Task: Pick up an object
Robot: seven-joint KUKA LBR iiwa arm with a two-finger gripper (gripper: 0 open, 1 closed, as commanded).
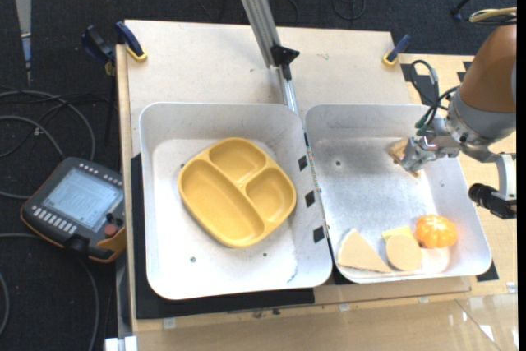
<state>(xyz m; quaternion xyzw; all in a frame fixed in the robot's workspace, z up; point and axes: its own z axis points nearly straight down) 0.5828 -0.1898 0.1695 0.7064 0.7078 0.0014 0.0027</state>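
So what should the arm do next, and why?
Probably lower a little onto the tan piece and close on it. The gripper sits right at that piece near the right bin's far side, while the orange and slices lie nearer the front.

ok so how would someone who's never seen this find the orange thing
Take the right-hand white bin of the two on the bench and go to its near right corner. A small cluster sits there, and the orange ball is at its right end. It is the only round, bright orange item; the pieces beside it are flat and pale tan.
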